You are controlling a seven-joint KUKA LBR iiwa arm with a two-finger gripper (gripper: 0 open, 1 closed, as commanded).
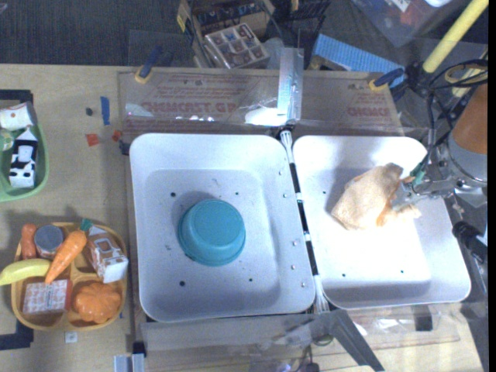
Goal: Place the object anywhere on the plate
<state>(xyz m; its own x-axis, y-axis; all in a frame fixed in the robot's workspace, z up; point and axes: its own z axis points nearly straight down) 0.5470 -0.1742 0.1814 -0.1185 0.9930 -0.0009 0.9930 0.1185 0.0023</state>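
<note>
A round teal plate [211, 232] lies in the middle of the left white bin [155, 285]. A tan, lumpy object [363, 198] with an orange bit at its lower right rests in the upper middle of the right white bin [387, 277]. My gripper [404, 191] reaches in from the right and sits low at the tan object's right edge, touching or nearly touching it. Part of that edge is hidden by the gripper body. The plate is well to the left of the gripper, across the divide between the bins.
The raised rims between the two bins [298, 208] run between object and plate. Left of the bins, a yellow tray [15, 301] holds toy food and a green bowl [37, 178] holds small items. Cardboard [201, 103] and cables lie behind the bins.
</note>
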